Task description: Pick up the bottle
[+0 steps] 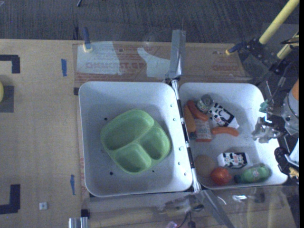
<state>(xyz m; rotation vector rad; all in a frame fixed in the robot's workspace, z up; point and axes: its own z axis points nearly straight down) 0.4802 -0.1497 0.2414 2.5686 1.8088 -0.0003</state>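
Hovering over the right bin's (247, 90) right rim, gripper (267, 131) with finger state unclear, green bottle (255, 173) lying apart at the bin's near corner

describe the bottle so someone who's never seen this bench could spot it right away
Start at the right white bin, the one crowded with small items. Go to its left wall beside the divider: the bottle lies flat there, clear with orange contents and a grey cap at its far end. An orange carrot-like stick lies alongside it, but that has no cap or label.
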